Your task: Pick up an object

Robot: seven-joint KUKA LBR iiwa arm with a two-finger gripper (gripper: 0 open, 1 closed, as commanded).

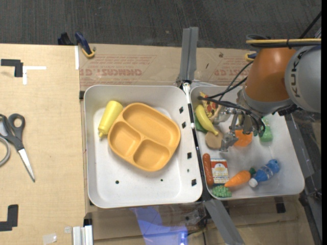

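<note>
My gripper point(231, 136) hangs low over the middle of the right bin point(291, 152), under the orange wrist band. An orange toy point(245, 139) lies right beside it, and a brown round piece point(213, 141) lies just to its left. A banana point(206, 120) rests along the bin's left wall, with a green block point(265, 133) to the gripper's right. Nearer the front lie a red sausage point(206, 168), a red-and-white carton point(219, 170), a carrot point(238, 179) and a blue bottle point(266, 171). I see nothing clearly held.
The left bin point(102, 182) holds a yellow divided plate point(144, 136) and a yellow squeeze bottle point(109, 117). Scissors point(18, 142) lie on the bench at far left. A grey divider bar point(189, 55) runs between the bins at the back.
</note>
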